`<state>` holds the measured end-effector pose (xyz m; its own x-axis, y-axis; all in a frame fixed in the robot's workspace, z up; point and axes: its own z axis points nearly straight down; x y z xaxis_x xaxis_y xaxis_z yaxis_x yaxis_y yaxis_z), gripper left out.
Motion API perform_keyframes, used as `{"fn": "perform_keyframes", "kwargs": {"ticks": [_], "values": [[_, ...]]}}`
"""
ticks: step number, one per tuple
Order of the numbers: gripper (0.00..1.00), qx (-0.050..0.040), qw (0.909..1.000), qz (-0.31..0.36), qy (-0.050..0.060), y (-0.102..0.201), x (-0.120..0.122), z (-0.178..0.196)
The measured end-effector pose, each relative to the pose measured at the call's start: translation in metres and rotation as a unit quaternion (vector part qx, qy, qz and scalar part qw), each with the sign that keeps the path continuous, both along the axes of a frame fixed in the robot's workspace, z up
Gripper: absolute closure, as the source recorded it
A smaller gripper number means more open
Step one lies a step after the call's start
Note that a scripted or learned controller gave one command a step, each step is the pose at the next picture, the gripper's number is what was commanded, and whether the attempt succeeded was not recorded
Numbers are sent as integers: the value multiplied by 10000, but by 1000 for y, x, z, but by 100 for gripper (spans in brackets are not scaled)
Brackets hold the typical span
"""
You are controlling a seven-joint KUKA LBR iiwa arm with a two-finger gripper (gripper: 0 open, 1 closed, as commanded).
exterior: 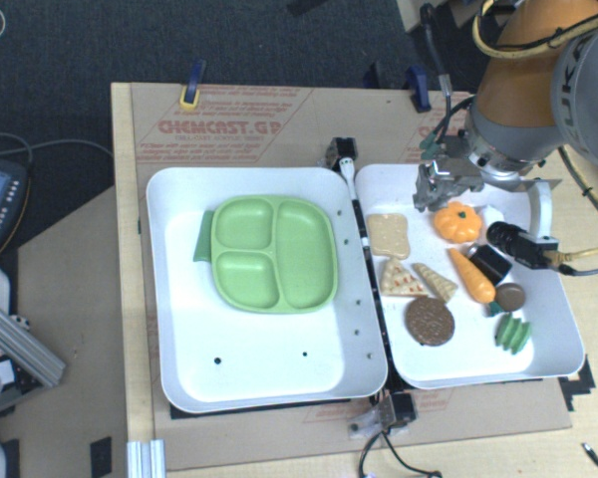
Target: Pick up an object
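My gripper (435, 193) hangs over the back of the right bin (553, 357), just left of a small orange pumpkin (457, 223) and not visibly around anything. Forward of it lie a tan cracker (388, 235), a triangular sandwich wedge (403, 280), a pale wedge (438, 282), a carrot (472, 275), a brown cookie (430, 321), a small brown disc (509, 297) and a green pod (513, 334).
The left bin (179, 347) holds a green divided plate (274, 253). A black clip (341, 152) sits at the back where the bins meet. Cardboard (229, 118) lies beneath both bins.
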<state>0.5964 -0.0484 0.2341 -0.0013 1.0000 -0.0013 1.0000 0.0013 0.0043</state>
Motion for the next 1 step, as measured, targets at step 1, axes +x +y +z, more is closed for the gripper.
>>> {"fn": "perform_keyframes", "kwargs": {"ticks": [1], "values": [[100, 9, 10000, -3, 41, 7, -10, -18]]}}
